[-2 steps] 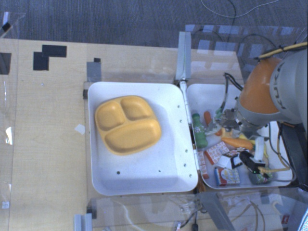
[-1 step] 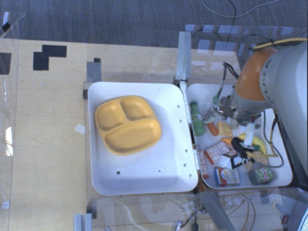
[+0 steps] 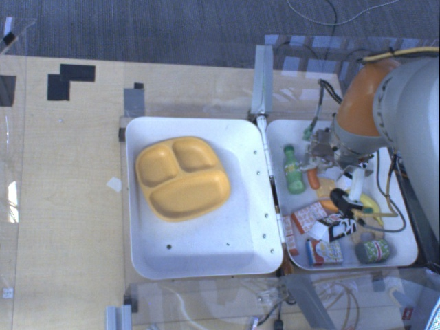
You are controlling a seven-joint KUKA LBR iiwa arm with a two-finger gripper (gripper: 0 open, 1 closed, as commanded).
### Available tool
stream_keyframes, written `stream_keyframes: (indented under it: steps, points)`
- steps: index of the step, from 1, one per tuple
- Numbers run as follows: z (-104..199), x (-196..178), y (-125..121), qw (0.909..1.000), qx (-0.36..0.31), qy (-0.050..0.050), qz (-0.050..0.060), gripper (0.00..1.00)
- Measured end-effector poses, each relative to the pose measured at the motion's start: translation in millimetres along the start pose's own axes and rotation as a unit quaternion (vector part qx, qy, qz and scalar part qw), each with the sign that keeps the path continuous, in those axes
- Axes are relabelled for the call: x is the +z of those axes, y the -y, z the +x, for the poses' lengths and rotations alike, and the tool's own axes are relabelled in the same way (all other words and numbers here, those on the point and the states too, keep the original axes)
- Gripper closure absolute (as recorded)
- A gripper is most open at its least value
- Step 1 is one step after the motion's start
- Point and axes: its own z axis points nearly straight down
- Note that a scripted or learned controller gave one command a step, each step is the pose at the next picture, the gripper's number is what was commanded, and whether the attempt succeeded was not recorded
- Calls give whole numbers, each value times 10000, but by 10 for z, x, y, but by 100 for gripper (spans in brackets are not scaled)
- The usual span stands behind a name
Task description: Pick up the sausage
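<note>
Gripper (image 3: 320,155) is hovering over the sausage (image 3: 313,178); whether it is released or clenched cannot be told. Sausage is lying just nearside of it, long axis pointing roughly toward it.

sausage (image 3: 313,179) | small, stubby, orange-red | lies flat, long axis running roughly up the view | right bin (image 3: 276,137), left half | just beside the green bottle (image 3: 294,170), on its right (upper end partly covered)
</note>
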Motion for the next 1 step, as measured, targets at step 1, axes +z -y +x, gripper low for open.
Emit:
stream_keyframes:
  steps: [1]
  points:
    - [582,-1034,-39,9987,-479,9,163,100]
